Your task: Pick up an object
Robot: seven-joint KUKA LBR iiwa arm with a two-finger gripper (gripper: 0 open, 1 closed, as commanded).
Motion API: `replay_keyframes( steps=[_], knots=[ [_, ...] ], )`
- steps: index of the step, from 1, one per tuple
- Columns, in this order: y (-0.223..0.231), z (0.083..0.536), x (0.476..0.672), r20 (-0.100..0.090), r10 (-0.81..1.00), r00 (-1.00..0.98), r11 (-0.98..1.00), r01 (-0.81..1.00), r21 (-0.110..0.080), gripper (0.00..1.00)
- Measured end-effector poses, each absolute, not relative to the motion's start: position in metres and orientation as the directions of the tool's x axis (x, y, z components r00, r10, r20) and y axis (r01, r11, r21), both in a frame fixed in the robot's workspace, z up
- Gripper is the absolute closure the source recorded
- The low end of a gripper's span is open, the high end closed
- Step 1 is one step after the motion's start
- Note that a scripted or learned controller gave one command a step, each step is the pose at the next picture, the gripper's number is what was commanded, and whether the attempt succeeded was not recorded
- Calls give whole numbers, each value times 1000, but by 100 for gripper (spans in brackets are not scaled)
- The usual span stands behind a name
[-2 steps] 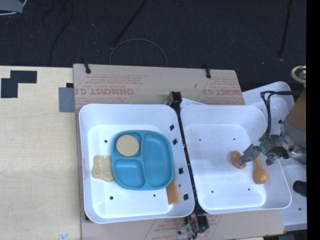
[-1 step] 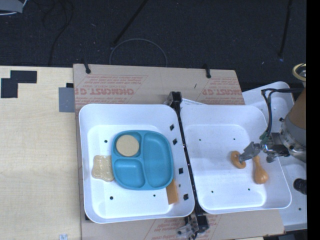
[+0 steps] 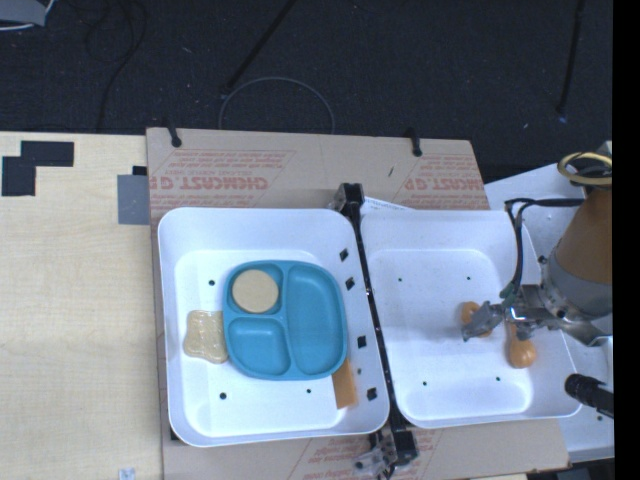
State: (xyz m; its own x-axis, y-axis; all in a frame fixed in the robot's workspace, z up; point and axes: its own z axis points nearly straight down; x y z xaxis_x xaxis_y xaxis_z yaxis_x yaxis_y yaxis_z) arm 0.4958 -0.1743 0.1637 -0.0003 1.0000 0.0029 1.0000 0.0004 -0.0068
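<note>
The likely target is a small orange object (image 3: 470, 313) lying on the floor of the right bin (image 3: 440, 268), toward its right side, and the tip of the gripper (image 3: 487, 320) is touching it or just beside it. A second orange piece (image 3: 520, 351) lies near, lower and more to the right, close under the wrist. Both are small and partly covered by the gripper, so I cannot say surely which way their long axis runs; the lower piece seems a little longer up-and-down in the view. I cannot tell how the gripper stands, wide or narrow, because dark metal parts hide it. The risk, in my judgement, is that the gripper pushes the small round piece aside instead of closing around it, since it can roll on the smooth white floor, or that it catches nothing between the two pieces. In the left bin (image 3: 190, 258) rest a blue divided tray (image 3: 300, 333) with a tan disc (image 3: 254, 290), a pale sponge-like piece (image 3: 205, 336) and a brown strip (image 3: 344, 385), well apart from the arm.
</note>
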Motion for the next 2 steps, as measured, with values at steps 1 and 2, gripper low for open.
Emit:
replay_keyframes(
  steps=[1,2],
  knots=[
    [-176,114,486,3,1000,0,0,1000,-8,0],
    [-175,87,486,1,1000,1,-1,1000,-3,0]
  ],
)
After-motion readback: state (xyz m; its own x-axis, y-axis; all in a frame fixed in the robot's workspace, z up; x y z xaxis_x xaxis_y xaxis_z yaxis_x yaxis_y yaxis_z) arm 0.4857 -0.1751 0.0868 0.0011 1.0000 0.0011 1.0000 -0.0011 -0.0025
